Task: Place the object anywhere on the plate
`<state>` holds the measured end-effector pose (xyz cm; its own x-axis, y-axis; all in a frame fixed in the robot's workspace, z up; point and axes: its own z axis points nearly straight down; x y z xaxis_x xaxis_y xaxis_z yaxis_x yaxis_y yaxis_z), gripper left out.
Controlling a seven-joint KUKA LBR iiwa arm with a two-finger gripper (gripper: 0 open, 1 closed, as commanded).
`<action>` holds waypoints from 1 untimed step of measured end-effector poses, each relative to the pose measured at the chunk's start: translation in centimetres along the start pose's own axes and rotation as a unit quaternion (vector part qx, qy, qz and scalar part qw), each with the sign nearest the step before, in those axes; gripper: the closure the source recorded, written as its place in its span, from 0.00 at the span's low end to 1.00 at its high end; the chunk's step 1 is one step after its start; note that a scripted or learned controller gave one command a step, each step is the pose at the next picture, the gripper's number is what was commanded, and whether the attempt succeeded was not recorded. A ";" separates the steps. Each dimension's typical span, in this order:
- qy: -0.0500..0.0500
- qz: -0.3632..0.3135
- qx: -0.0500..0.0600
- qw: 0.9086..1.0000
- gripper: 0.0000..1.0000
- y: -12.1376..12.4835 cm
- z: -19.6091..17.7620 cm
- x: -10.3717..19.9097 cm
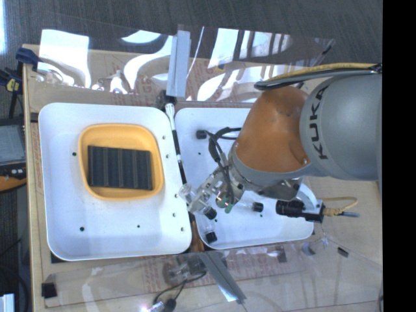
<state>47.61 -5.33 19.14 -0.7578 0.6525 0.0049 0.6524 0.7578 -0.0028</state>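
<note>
A yellow plate [148,137] with rounded corners lies in the left white bin [65,226]. A dark ridged rectangular object [121,168] rests flat in the plate's middle. My gripper [207,201] hangs low over the left part of the right bin [195,119], near the wall between the two bins and well right of the plate. The orange band and grey body of the arm cover most of the right bin, and nothing shows between the gripper's parts.
Small black bits lie in the right bin at its upper left [201,134], by the gripper [258,207] and at the lower left corner [210,237]. A black cable and a yellow cable [338,207] run at the right bin's lower right.
</note>
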 end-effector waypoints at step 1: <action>0.001 -0.043 0.001 0.999 1.00 2.3 0.0 2.0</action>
<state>47.65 -2.27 19.13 -0.8115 0.5843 0.0067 0.5843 0.8115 -0.0036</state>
